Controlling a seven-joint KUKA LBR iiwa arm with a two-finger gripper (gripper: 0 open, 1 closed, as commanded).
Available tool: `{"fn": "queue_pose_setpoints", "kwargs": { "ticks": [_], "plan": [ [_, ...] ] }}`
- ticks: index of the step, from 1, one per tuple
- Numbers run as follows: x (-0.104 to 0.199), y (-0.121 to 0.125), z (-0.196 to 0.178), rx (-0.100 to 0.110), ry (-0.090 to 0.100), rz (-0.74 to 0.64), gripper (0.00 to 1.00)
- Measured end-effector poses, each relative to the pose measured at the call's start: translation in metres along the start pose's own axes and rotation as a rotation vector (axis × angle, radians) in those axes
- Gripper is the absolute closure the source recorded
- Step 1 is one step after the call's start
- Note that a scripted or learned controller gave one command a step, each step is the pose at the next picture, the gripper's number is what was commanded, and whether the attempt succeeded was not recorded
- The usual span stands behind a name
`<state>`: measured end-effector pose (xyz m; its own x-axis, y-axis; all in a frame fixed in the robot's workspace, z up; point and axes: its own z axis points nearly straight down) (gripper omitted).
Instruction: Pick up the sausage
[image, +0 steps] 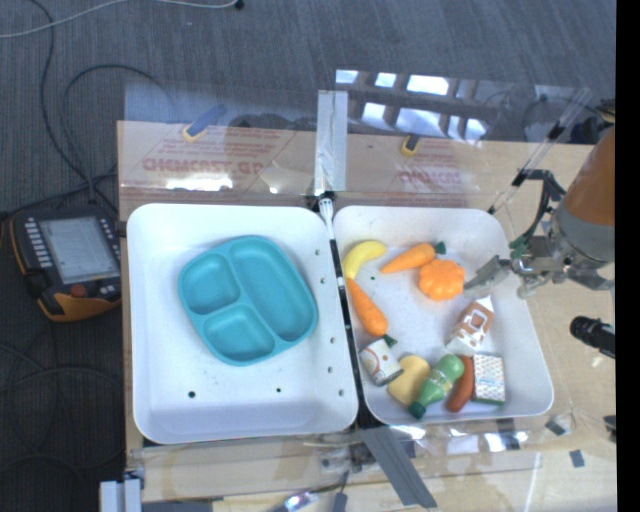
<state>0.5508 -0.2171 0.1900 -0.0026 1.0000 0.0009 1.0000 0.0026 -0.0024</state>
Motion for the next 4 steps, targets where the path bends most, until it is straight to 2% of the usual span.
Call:
{"fn": "queue_pose_setpoints", "kwargs": {
  "ticks": [1,2,3,4],
  "plan": [
    [0.191,0.001,0.007,0.001,-0.001,0.173,0.00],
    [0.192,0.001,-0.001,0.004,-0.001,0.171,1.00],
    [0.251,0.058,-0.061,-0.001,-0.005,0.386,1.00],
    [0.251,0.058,-0.069,0.001,-0.011,0.385,1.00]
  ]
}}
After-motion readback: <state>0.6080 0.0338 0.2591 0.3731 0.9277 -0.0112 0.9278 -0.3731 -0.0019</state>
